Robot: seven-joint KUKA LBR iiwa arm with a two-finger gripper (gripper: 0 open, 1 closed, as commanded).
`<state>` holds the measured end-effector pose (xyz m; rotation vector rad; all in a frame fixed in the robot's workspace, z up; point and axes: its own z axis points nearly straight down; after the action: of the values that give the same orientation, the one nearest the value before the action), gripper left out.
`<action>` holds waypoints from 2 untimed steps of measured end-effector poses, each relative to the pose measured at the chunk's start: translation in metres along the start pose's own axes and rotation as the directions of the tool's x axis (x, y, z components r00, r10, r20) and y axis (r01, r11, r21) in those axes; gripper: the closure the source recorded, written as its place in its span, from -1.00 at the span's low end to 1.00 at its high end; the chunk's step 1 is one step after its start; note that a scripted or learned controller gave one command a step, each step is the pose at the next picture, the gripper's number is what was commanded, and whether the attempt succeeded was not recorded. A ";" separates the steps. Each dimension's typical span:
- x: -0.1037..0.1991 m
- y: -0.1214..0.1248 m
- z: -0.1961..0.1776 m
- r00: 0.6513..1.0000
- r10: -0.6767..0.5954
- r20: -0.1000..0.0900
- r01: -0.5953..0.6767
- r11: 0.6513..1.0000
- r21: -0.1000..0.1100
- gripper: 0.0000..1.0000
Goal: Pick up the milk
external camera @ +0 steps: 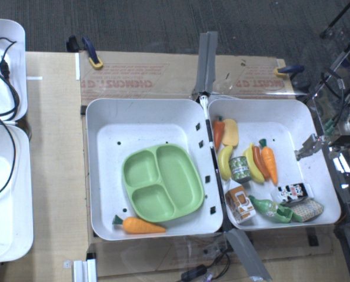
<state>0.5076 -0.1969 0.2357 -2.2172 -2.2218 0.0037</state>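
The milk, a small white carton with black cow patches, lay on its side in the right bin, near that bin's front right corner, unheld. Just in front of it sat a tan woven thing, touching or nearly touching, and a green bottle lay beside that, pointing left toward an orange-and-white carton at the bin's front left. Further back were a green can, two bananas flanking it, two carrots on the right side of the cluster, and a yellow-orange piece with a red-orange one next to it by the divider. The gripper hung over the right bin's right side, behind the milk and apart from it; whether it was open or closed could not be told. The left bin held a green divided plate and a carrot at its front edge.
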 end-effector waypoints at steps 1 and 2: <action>-0.022 -0.025 0.126 0.960 -0.279 -0.001 0.279 0.960 -0.013 -1.00; -0.023 -0.021 0.113 0.961 -0.277 0.004 0.277 0.961 -0.022 1.00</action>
<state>0.4862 -0.2196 0.1229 -1.8946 -2.5225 -0.0203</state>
